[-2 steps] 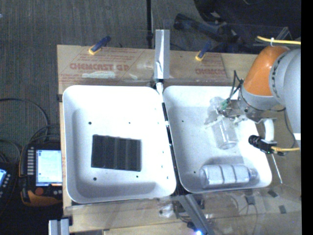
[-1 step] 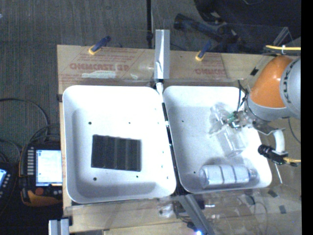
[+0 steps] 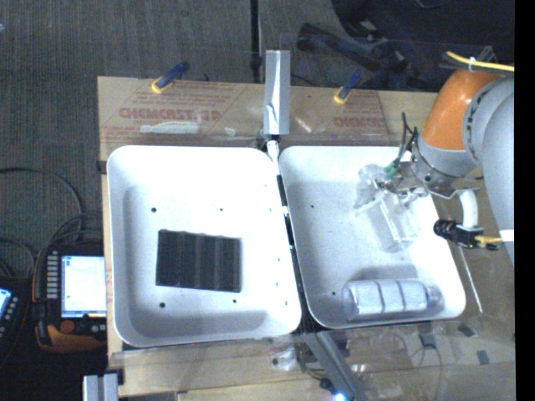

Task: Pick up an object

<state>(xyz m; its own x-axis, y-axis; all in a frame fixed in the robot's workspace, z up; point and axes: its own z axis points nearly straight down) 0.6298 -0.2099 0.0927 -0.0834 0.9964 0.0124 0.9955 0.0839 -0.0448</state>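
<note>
Here, your tool (image 3: 386, 192) hangs over the upper part of the right bin (image 3: 322, 249), reaching in from the right below the arm's orange band (image 3: 450, 111). Its fingers look pale and see-through against the white floor of the bin, so you cannot tell whether they are spread or closed, and nothing can be made out between them.

Toward the near edge of that same bin, well apart from the tool, you have a silver-grey ribbed pack (image 3: 391, 298) lying flat along the bottom wall, its long side running left to right. It sits free, touched by nothing but the bin.

Move your eye left across the divider and you reach the left bin (image 3: 125, 224). A dark grooved block (image 3: 199, 261) lies flat in it, a little below the middle, clear of all four walls.

Both bins rest side by side on the table (image 3: 117, 107), whose far edge carries a brown board with red lettering, two blue-and-yellow clamps (image 3: 170, 76) and an upright metal post (image 3: 276, 94) between the bins. Off the table's left side, on the floor, a handheld pendant (image 3: 71, 295) with a lit screen lies beside black cables.
</note>
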